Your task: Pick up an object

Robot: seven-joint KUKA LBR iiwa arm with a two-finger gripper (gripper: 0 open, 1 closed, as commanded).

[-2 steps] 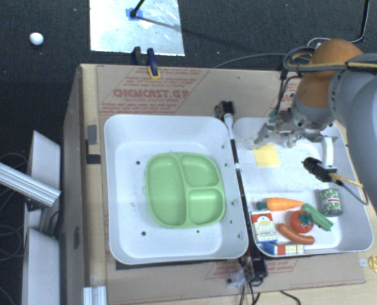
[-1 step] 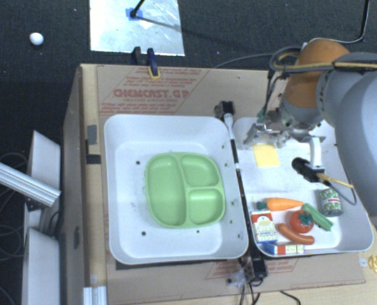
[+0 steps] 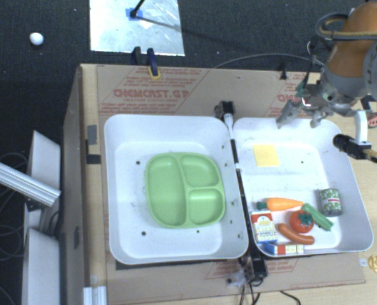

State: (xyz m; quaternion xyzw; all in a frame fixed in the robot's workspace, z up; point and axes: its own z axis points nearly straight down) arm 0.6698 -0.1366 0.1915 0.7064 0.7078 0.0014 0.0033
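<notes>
My gripper [image 3: 301,115] hangs over the far edge of the right bin [image 3: 303,170], fingers spread open with nothing between them. In that bin a flat yellow square [image 3: 266,155] lies near the back. At the front lie an orange carrot [image 3: 283,204], a red tomato [image 3: 301,221], a green vegetable [image 3: 318,216], a sausage [image 3: 295,234], a small can [image 3: 330,201] and a red-and-white carton [image 3: 264,227]. All of them are well in front of the gripper.
The left bin [image 3: 122,170] holds a green divided plate [image 3: 185,189]. A cardboard sheet [image 3: 150,91] lies under both bins. A metal rail [image 3: 20,183] sticks out at the left of the bench.
</notes>
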